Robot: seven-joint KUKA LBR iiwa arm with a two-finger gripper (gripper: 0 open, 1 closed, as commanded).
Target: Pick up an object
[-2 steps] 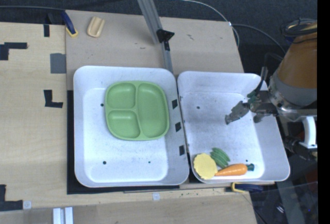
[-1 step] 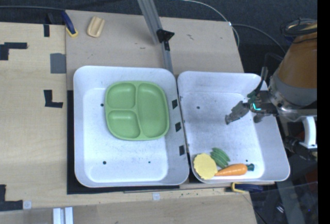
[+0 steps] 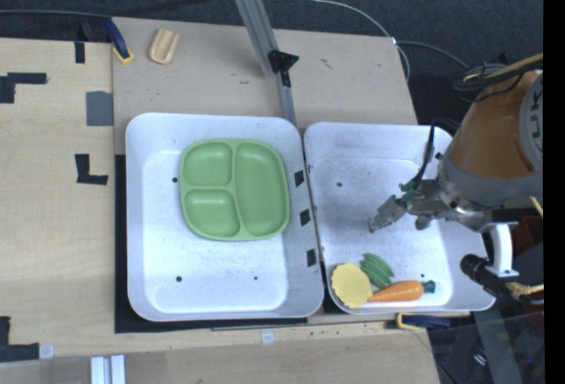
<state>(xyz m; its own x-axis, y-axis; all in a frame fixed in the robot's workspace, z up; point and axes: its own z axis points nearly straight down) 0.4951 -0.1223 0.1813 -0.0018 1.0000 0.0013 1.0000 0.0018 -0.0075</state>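
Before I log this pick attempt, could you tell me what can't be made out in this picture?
- Gripper, camera view: too small and blurred to tell how its fingers stand.
- Green toy: the yellow toy and carrot crowd it; its kind is unclear.
- Arm: cut off by the right edge.

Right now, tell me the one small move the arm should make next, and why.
Probably shift the gripper toward the near edge of the right bin and lower it over the carrot. It hangs above bare bin floor, while the carrot, the yellow piece and the green piece cluster at that near edge.
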